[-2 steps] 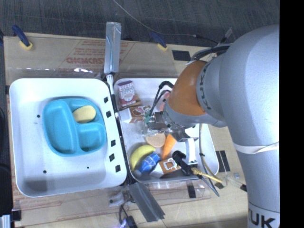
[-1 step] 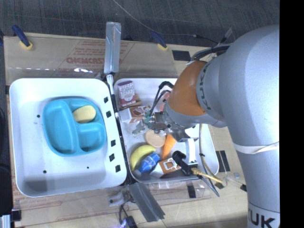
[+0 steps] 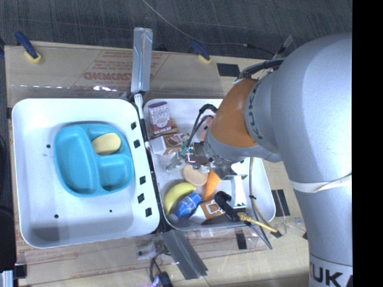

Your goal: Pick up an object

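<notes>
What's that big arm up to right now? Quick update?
Arm down over right bin. Nothing seen held. Yellow piece on blue tray, left bin. Right bin's items crowded together.

The arm's orange band (image 3: 234, 119) hides the claw and part of the right bin (image 3: 267, 211)

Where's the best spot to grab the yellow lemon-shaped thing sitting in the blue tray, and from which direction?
Probably straight down from above, closing across the short middle of the yellow oval lemon-like object. It lies flat and alone in the blue divided plastic tray, its long axis roughly left-right, with compartment walls close beside it.
</notes>
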